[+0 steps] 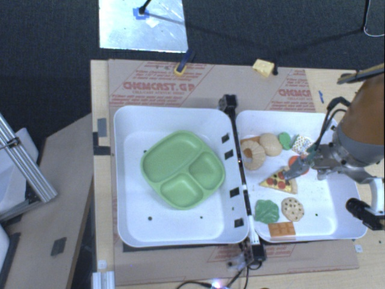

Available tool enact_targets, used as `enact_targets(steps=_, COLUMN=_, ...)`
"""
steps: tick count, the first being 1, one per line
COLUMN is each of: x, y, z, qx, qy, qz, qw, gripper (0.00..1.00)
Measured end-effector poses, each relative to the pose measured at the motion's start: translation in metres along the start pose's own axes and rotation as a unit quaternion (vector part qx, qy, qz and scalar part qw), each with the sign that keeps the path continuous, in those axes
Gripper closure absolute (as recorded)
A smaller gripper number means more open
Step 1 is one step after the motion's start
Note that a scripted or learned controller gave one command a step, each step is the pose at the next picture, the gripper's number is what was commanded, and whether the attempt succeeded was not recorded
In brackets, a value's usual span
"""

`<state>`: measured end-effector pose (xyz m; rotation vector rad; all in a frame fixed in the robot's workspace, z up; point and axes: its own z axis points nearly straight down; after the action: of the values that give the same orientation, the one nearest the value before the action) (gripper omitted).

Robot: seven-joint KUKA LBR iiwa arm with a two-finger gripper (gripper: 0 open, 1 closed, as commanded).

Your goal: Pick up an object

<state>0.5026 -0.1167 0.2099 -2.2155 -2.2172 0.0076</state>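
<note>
Pincer (299,168) first: mine hangs low over the right bin (337,227), its dark tip just above the upper end of the pizza slice (279,181), and from this slant I cannot tell how it is set or whether it touches anything. Going from largest to smallest, the tabletop (156,86) carries two white bins side by side; the left bin (129,137) holds a green divided plate (183,169), broad, rigid and smooth, which I judge a poor thing to take hold of except at its rim. My side holds the small toy foods. Two tan bread pieces (261,149) lie at the upper left, touching each other, rounded and probably stiff. The pizza slice lies near the middle, flat and thin, so I would expect it to be light but hard to get under; its thicker crust edge looks the best place to pinch. Below it sit a green leafy piece (266,210), likely soft and floppy, a speckled cookie (292,208) just beside it, flat and stiff, and an orange cracker (281,229) near the front wall. A small green piece (284,141) and a pale patterned piece (302,144) lie close beside my wrist, light and easily knocked aside.
</note>
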Motion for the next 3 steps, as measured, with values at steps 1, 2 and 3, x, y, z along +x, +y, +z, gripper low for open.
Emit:
enact_targets(steps=1, x=0.000, y=0.002, z=-0.005, qx=-0.005, qy=-0.001, qz=-0.001, qw=1.0000, gripper=0.00)
enact_targets(steps=2, x=-0.005, y=-0.002, z=0.056, qx=-0.002, qy=0.000, qz=0.000, qw=1.0000, gripper=0.00)
enact_targets(steps=3, x=-0.010, y=-0.005, z=0.099, qx=-0.003, qy=0.000, qz=0.000, qw=1.0000, gripper=0.00)
